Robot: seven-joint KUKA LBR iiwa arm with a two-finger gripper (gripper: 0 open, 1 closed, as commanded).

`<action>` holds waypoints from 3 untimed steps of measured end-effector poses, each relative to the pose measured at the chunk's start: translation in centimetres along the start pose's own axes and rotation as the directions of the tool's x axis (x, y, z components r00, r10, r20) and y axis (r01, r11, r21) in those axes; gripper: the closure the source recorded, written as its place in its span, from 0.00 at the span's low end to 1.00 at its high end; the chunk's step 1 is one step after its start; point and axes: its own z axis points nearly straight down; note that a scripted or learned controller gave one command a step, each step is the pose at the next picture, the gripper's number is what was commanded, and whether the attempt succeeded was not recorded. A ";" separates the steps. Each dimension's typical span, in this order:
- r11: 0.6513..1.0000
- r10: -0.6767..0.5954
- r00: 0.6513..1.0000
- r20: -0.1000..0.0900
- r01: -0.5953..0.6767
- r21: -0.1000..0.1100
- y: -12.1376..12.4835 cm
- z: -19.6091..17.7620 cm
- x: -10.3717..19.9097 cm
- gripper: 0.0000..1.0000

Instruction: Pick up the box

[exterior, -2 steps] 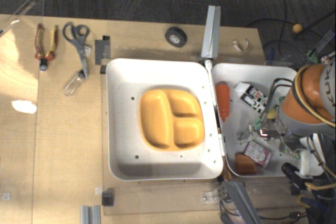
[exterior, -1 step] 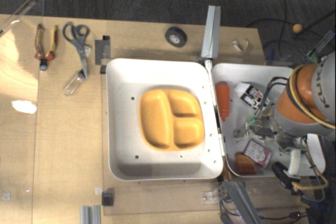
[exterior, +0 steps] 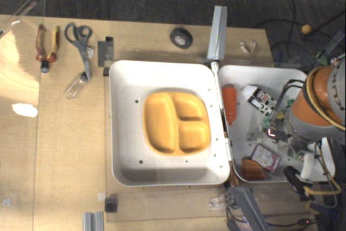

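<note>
Reaching in from the right, the arm (exterior: 319, 105) hangs over the right bin (exterior: 238, 74), its orange band above a grey wrist. The gripper (exterior: 275, 130) sits low among wires and small parts near the bin's middle; I cannot tell whether the jaws are open or closed, and nothing can be seen between them.

The box (exterior: 265, 157), small and purplish with a printed face, lies flat on the right bin's floor toward its front edge, just below the gripper and apart from it as far as can be told. A brown lump (exterior: 251, 168) lies just beside it on the left. An orange carrot-like piece (exterior: 230, 104) rests along the bin's left wall, and a white printed pack (exterior: 260, 100) lies near the back.

The left bin (exterior: 124, 116) holds a yellow divided tray (exterior: 177, 121) in its middle. On the desk (exterior: 54, 143) lie scissors (exterior: 81, 46), pliers (exterior: 46, 47) and a tape roll (exterior: 181, 37).
</note>
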 end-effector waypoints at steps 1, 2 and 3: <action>0.992 -0.127 0.992 0.007 0.127 -0.003 -0.5 0.0 2.2 0.00; 0.989 -0.151 0.989 0.002 0.151 0.000 0.1 0.0 -0.6 0.00; 0.999 -0.036 0.999 0.006 0.036 -0.003 -0.4 0.0 1.9 0.00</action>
